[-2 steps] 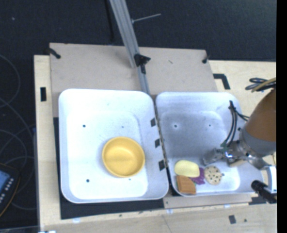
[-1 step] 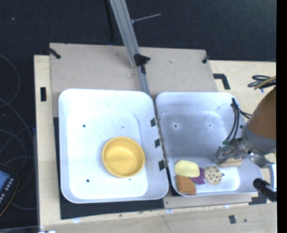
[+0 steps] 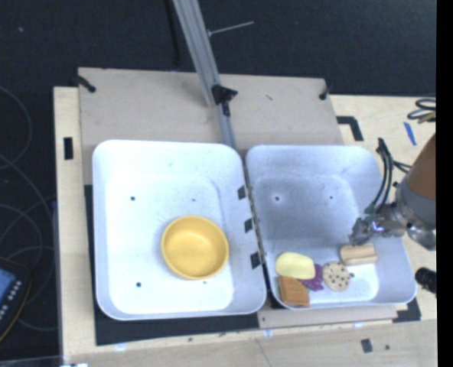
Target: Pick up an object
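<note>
The gripper [image 3: 362, 232] hung in the right bin [image 3: 303, 167], just above a small tan block [image 3: 357, 254] that lay flat with its long side running left to right, and I could not tell its state.

1. A round yellow plastic bowl [image 3: 194, 246] sits upright in the left white bin, near its front middle.
2. A pale yellow rounded lump [image 3: 294, 265] lies at the right bin's front.
3. An orange-brown wedge [image 3: 293, 290] lies just in front of it.
4. A speckled round cookie [image 3: 336, 276] lies beside a small purple piece [image 3: 315, 284].
5. A tan wooden block [image 3: 358, 254] lies just behind the cookie.
</note>
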Available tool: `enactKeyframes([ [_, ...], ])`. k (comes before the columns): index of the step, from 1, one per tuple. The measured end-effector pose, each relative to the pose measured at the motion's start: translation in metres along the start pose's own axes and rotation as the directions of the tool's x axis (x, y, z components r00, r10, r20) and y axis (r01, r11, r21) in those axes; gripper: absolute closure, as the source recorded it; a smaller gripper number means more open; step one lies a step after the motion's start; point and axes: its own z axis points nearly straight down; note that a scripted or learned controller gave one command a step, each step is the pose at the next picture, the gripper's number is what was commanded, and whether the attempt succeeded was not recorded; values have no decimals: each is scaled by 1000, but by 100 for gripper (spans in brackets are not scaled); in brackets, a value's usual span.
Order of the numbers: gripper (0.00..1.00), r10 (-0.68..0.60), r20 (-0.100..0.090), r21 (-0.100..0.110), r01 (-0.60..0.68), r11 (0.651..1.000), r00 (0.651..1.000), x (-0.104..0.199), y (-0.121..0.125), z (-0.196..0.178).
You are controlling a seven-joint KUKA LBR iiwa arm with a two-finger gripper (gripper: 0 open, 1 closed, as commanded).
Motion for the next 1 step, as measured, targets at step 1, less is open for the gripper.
enactKeyframes([
  [1, 100, 0, 0, -1, 0, 1000, 1000, 0, -7, -52],
])
